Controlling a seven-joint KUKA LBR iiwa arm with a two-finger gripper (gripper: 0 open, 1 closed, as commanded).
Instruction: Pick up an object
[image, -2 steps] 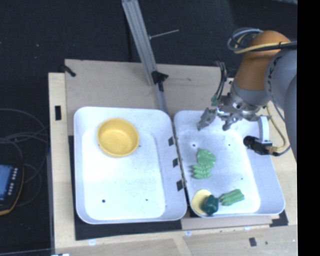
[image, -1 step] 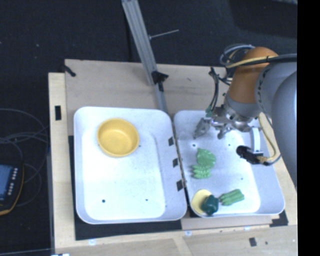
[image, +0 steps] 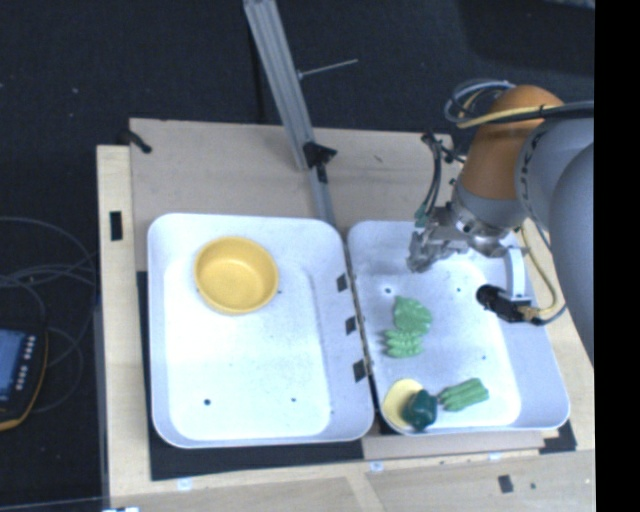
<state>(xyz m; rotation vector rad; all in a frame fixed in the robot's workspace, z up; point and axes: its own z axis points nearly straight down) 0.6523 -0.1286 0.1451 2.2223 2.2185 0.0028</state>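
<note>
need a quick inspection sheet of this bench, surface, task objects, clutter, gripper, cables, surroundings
surface: wooden bench bearing left bin and right bin, side by side.
job's things: yellow bowl in left bin's far corner; in right bin, light green toy at centre, small yellow cup with dark teal piece at near edge, green block beside them.
clutter: nothing seen.
grippers: gripper over right bin's far end, holding nothing visible.
cables: hoses looped at the arm's wrist; cords on the floor, left.
surroundings: grey metal pole slanting over the bench; handheld pendant at left.
</note>
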